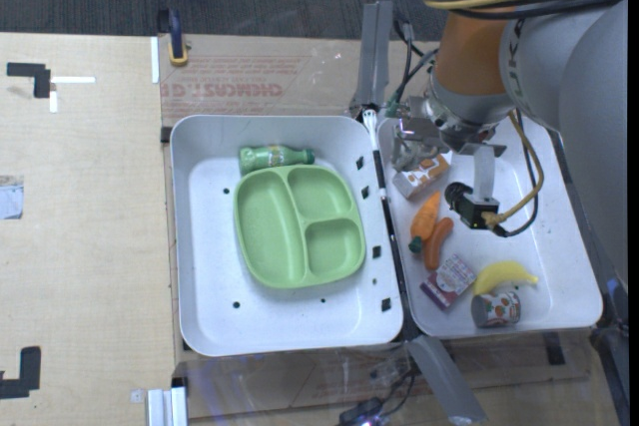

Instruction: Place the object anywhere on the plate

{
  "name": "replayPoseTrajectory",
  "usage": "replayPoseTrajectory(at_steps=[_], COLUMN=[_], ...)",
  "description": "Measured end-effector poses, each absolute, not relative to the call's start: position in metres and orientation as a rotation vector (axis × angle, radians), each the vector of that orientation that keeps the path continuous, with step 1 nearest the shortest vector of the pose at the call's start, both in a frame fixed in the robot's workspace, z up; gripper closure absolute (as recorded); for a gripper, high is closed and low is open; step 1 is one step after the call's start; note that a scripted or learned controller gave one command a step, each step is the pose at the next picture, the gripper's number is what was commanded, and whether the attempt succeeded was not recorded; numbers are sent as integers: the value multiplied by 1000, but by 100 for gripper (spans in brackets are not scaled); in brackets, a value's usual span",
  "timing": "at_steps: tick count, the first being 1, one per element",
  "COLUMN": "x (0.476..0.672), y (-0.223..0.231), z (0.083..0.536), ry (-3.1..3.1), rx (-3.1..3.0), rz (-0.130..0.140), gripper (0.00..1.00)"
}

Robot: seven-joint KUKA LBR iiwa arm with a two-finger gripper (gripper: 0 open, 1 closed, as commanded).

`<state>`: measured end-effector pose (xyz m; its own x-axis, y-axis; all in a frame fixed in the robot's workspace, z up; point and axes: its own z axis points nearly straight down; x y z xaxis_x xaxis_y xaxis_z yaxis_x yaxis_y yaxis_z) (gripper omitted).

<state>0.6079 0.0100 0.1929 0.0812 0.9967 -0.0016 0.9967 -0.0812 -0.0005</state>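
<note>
A light green divided plate (298, 224) lies in the left bin (200, 294), with a green bottle (275, 156) on its side just beyond the plate's far rim. My gripper (419, 153) hangs over the far left part of the right bin (569, 304), directly above a small orange-and-white carton (420, 177). The wrist hides whether it touches the carton. Two orange carrots (431, 226) lie just in front of the carton.
Toward the right bin's front lie a pink-and-white packet (448, 280), a yellow banana (504, 275) and a can (496, 308). A black cable with a connector (471, 204) hangs from the wrist over the bin. The arm's grey body covers the right side.
</note>
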Motion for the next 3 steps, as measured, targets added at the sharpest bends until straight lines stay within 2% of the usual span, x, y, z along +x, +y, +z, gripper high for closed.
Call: replayPoseTrajectory(at_steps=[1, 2, 3], x=[568, 638, 576], y=[58, 16, 58], z=[226, 311, 192], ry=[2517, 2333, 2430], rx=[1880, 2101, 1992], rz=[-2, -2, -2], gripper=[100, 100, 100])
